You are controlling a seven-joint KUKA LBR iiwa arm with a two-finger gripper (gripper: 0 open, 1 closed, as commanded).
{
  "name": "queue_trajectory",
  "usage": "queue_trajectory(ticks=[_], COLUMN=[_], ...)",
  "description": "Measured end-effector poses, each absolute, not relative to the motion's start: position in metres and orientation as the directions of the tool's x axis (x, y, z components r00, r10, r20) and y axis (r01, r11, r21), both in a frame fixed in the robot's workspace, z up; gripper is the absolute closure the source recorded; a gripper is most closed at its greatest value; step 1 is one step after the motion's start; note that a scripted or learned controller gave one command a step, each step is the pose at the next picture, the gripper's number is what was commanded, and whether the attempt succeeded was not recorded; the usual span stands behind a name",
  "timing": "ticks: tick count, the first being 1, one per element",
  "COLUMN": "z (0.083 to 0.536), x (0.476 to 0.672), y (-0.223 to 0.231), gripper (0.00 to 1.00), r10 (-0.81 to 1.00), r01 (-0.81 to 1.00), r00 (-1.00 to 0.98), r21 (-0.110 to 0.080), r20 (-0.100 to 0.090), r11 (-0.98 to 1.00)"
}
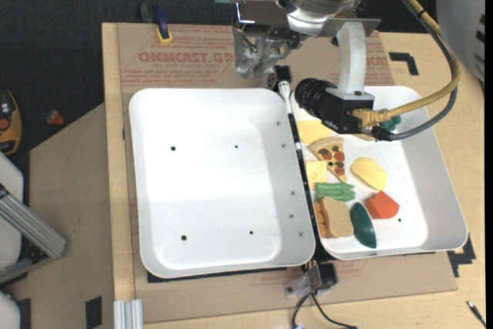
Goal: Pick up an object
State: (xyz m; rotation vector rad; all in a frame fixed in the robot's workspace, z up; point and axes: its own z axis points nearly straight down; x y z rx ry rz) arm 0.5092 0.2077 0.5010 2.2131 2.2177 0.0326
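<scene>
Several toy foods lie in the right bin [431,189]: a yellow wedge [311,131], a pizza slice [330,152], a yellow oval piece [368,172], a green bean pod [335,190], a red piece [382,205], a dark green piece [363,225] and a brown bread slice [334,216]. My gripper [258,56] hangs high over the bins' back edge, near the divider between them, well away from the foods. Nothing shows in it.
The left bin [216,181] sits beside the right one on a cardboard sheet [185,50]. A black hose fitting [317,100] and a white bracket [353,62] on the arm overhang the right bin's back left corner. A blue and yellow clamp [161,23] sits at the back left.
</scene>
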Motion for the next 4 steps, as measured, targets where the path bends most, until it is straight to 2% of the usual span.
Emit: queue_trajectory(ticks=[1,2,3,4], z=[0.538,0.419,0.543,0.366], x=[0.478,0.478,0.479,0.477], y=[0.226,0.224,0.224,0.224], gripper=[1.00,1.00,1.00,1.00], r10=[1.000,1.000,1.000,1.000], r01=[1.000,1.000,1.000,1.000], r00=[-0.004,0.001,-0.001,0.001], r21=[0.006,-0.013,0.015,-0.018], r20=[0.004,-0.006,0.007,-0.009], r11=[0.004,-0.001,0.001,-0.001])
